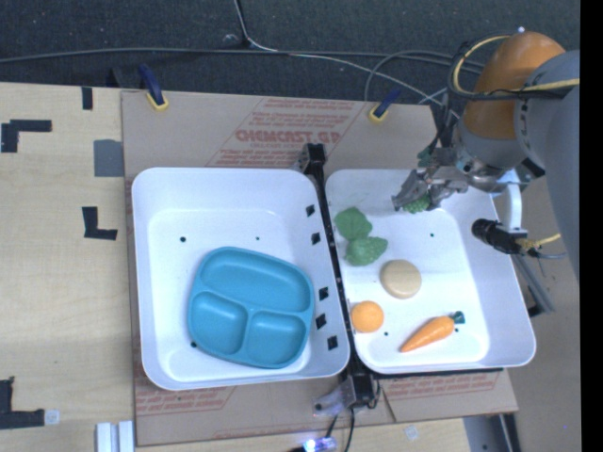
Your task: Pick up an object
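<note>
The right bin (490, 281) holds two green leafy pieces (358, 235) near its left wall. Beside them lie a beige round piece (401, 279), an orange ball (366, 316) and a carrot (430, 332) toward the front. My gripper (419, 196) hangs over the bin's back edge, up and to the right of the green pieces. A small green bit (415, 205) shows at its tip, too small to identify.
The left bin (155, 205) holds a blue divided tray (251, 306). A black divider (325, 252) runs between the bins. Cables cross the dark floor behind the bench. Two clamps (154, 92) pin the cardboard at the back.
</note>
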`<state>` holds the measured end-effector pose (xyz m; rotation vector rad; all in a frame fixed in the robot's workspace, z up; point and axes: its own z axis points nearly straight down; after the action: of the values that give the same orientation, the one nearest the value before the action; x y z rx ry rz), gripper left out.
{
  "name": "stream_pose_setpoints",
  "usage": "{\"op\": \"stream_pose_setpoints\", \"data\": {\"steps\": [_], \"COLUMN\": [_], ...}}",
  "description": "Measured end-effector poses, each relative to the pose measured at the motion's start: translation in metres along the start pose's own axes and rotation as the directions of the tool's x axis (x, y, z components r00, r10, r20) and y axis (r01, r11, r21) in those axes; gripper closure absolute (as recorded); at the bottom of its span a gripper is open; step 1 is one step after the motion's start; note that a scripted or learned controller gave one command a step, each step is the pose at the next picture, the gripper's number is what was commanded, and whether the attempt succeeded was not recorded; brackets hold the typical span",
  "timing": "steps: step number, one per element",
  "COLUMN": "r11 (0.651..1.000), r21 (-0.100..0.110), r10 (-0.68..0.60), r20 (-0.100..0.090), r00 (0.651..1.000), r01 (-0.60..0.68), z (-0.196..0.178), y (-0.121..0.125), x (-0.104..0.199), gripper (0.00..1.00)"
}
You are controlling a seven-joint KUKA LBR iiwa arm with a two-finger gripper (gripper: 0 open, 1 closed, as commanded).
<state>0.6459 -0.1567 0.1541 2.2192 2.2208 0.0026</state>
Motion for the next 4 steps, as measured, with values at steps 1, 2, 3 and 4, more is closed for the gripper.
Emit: {"op": "stream_pose_setpoints", "data": {"steps": [1, 2, 3, 4], "r11": [1.0, 1.0, 1.0, 1.0], "r21": [-0.001, -0.001, 0.005, 0.004], "r10": [-0.001, -0.001, -0.004, -0.005], "r20": [0.0, 0.001, -0.001, -0.001], "r00": [1.0, 1.0, 1.0, 1.0], "r01": [0.001, 0.001, 0.004, 0.005], "z": [-0.046, -0.099, -0.087, -0.092], "y": [0.009, 0.01, -0.001, -0.019], "x": [0.002, 0.003, 0.054, 0.109], "gripper": [1.0, 1.0, 1.0, 1.0]}}
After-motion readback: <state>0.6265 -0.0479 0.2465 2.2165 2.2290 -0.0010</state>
